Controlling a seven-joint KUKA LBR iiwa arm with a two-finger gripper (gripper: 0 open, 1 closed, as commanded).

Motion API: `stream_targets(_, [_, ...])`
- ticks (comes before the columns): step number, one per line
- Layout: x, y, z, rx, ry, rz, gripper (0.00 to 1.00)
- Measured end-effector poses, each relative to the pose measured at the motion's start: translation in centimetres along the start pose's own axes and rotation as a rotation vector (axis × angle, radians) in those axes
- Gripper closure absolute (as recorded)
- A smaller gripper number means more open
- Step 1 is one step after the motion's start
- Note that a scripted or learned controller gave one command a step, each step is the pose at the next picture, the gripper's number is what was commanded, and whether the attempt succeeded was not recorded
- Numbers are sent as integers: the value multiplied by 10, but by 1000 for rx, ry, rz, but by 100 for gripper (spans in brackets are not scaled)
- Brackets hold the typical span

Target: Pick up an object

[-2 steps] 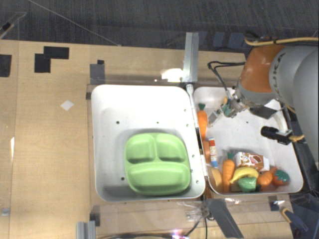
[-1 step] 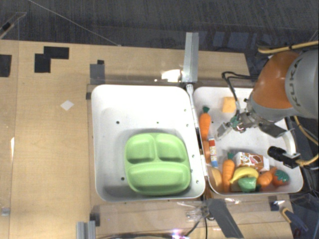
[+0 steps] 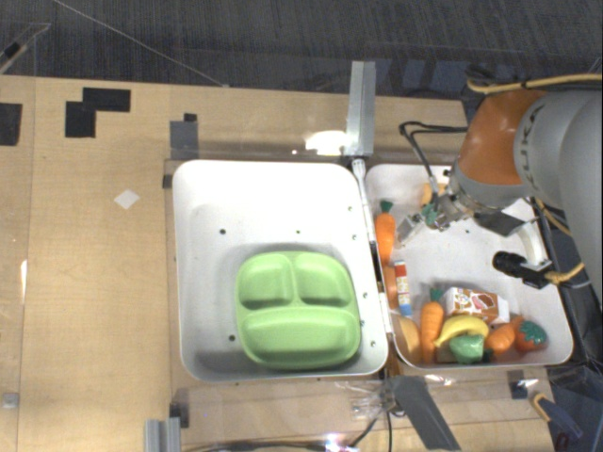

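My gripper [image 3: 427,217] hangs over the upper part of the right bin [image 3: 471,252], at the end of the grey arm with the orange band [image 3: 490,144]. An orange carrot [image 3: 384,234] lies just left of it against the bin's left wall. Along the bin's near side lie a small red and white bottle [image 3: 402,286], a second carrot [image 3: 431,321], a banana [image 3: 464,328], a green pepper [image 3: 466,348], a printed box [image 3: 471,301] and a strawberry [image 3: 531,335]. A small teal and yellow bit sits at the gripper tip; I cannot tell whether it is an object.
The left bin [image 3: 217,224] holds a green divided plate [image 3: 297,309] at its near side. A metal post [image 3: 361,111] stands behind the wall between the bins. Cables [image 3: 429,144] run by the arm at the right bin's far edge.
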State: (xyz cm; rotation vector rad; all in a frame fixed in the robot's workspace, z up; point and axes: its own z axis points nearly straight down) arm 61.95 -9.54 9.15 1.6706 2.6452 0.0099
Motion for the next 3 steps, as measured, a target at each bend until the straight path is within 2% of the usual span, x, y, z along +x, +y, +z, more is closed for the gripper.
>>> stream_targets(1, [-18,41,3,34,21,43,0])
stream_targets(2, [23,-55,-2,-1,1,223,0])
stream_targets(3, [47,-116,-5,-9,-7,7,0])
